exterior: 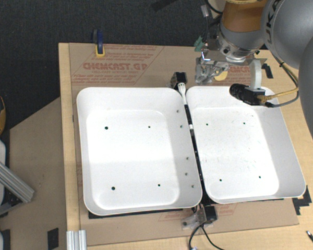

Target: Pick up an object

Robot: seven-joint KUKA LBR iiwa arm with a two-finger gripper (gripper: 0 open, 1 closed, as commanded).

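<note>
My gripper [208, 73] hangs over the far edge of the right bin [281, 155], close to that bin's back left corner. The grey arm with its orange band [242, 14] comes in from the upper right. A small yellow bit [220, 76] shows right beside the gripper's tip; I cannot tell whether it is a held object or part of the bench behind. A small green piece [198, 44] sticks out from the wrist's left side. The left bin [88, 139] shows a white floor with a few dark dots.
A black fitting [244, 93] with a yellow cable [284, 94] lies over the right bin's far rim. A black clip [178, 79] sits where the two bins meet at the back. A blue and yellow clamp [98, 42] holds the brown board's far left edge.
</note>
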